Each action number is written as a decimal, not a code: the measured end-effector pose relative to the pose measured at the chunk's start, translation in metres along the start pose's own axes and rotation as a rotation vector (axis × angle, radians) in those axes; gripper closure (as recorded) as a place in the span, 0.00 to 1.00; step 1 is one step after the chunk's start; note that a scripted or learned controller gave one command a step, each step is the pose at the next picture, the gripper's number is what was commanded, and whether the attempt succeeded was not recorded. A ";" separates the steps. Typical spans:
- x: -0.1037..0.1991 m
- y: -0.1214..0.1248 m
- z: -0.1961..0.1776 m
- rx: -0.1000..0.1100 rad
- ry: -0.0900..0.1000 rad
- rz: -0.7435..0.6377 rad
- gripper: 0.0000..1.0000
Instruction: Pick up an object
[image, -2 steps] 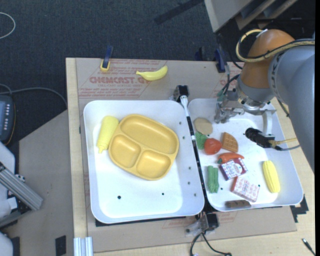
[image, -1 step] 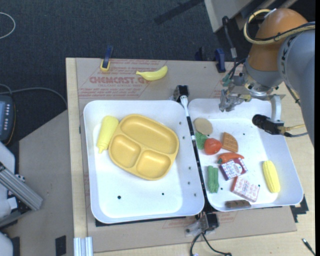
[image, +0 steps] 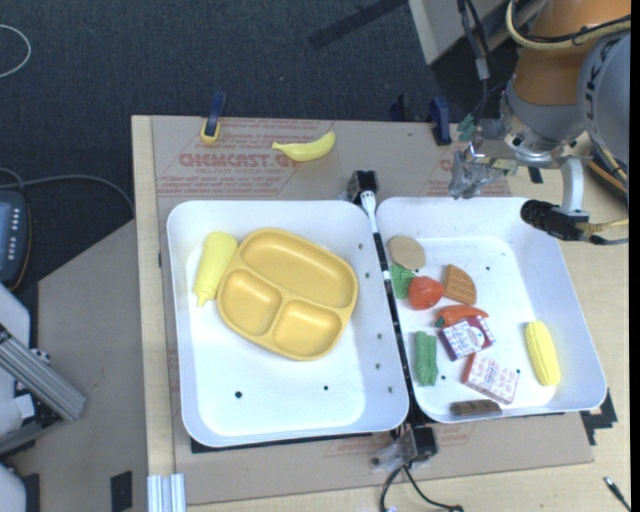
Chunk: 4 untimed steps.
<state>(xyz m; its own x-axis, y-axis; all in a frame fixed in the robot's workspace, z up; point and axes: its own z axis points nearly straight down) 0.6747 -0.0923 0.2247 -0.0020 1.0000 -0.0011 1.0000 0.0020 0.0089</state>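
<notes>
At the upper right of the frame, the tool (image: 470, 180) hangs above the far rim of the right bin (image: 570, 290); whether it is parted or closed cannot be told, and nothing shows in it. A tomato (image: 425, 291), corn cob (image: 542, 352) and other toys lie inside that bin.

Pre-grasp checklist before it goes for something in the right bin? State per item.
1. Gripper clear of the bins: ok, it hangs above the bench beyond the right bin.
2. Nothing carried: cannot tell.
3. Isolated target available: ok, yellow corn lies apart from the rest.
4. Clutter near centre: not ok, tomato, cracker and purple packet crowd together.
5. Left bin's yellow tray: ok, away from the arm.
</notes>
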 end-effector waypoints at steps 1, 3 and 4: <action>0.000 0.001 -0.001 0.005 0.000 0.001 1.00; 0.054 -0.097 -0.001 0.015 0.003 0.000 1.00; 0.077 -0.114 -0.006 0.012 0.003 -0.001 1.00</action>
<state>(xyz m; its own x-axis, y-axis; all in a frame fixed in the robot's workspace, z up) 0.5608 -0.0159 0.2298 -0.0027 1.0000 0.0021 1.0000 0.0027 -0.0032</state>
